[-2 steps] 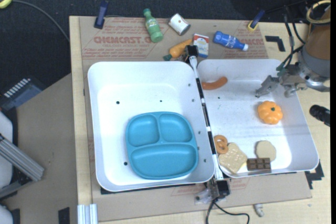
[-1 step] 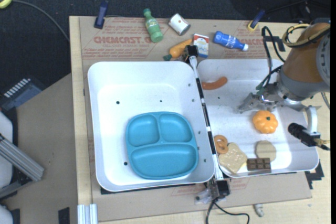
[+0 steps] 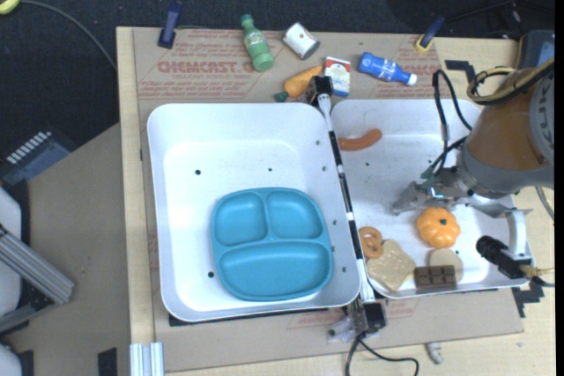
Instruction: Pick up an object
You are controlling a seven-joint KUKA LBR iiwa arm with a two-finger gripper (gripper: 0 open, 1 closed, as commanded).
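Observation:
My gripper hangs low inside the right bin, at the end of the grey and orange arm coming from the right. An orange toy pumpkin lies just below and right of it, very close or touching. Nothing shows between the gripper's tips. Along the bin's front edge lie a pretzel, a tan cracker, a brown chocolate bar and a beige round piece. A reddish sausage rests near the bin's back left.
The left bin holds a blue divided plate. Behind the bins on the board lie a green bottle, a white can, a carrot, a small carton and a blue bottle.

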